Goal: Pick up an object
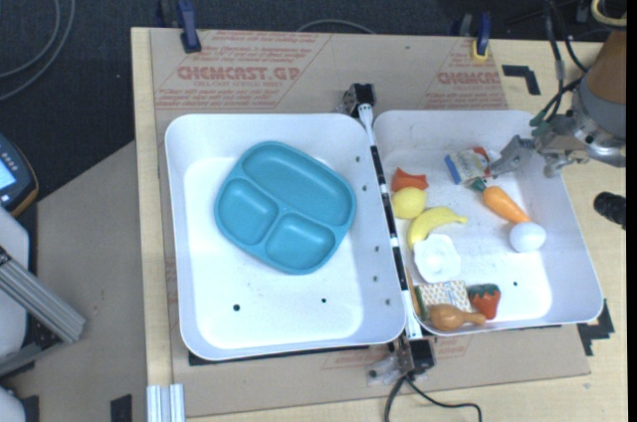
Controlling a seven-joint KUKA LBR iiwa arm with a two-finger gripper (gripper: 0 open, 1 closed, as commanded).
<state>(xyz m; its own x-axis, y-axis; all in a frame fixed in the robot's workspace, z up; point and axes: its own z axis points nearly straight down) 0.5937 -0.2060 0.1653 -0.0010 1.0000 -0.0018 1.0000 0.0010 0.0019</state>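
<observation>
Reaching in from the right, the gripper [510, 157] hangs low over the upper part of the right bin [567, 296], beside a small cluster of blue and red pieces [466, 163] and just above the toy carrot [505, 203]. Its two fingers look spread apart with nothing between them, though they are small and blurred, so this is a best reading. On that footing the pick is not yet made: no object is lifted, and closing and raising are all left to do.

Every candidate lies in the right bin. A white egg [527, 236] sits just below the carrot; a banana [432, 223], a yellow lemon [408, 203] and an orange-red piece [408, 179] crowd the left wall by the divider; a white cup [437, 258], a patterned block [444, 294], a strawberry [485, 299] and a brown drumstick [454, 316] fill the lower corner.

The carrot and egg have the most open floor around them, well apart from the walls, so a descent there seems least likely to clip a rim. The left bin [199, 241] holds a blue divided plate [286, 205].
</observation>
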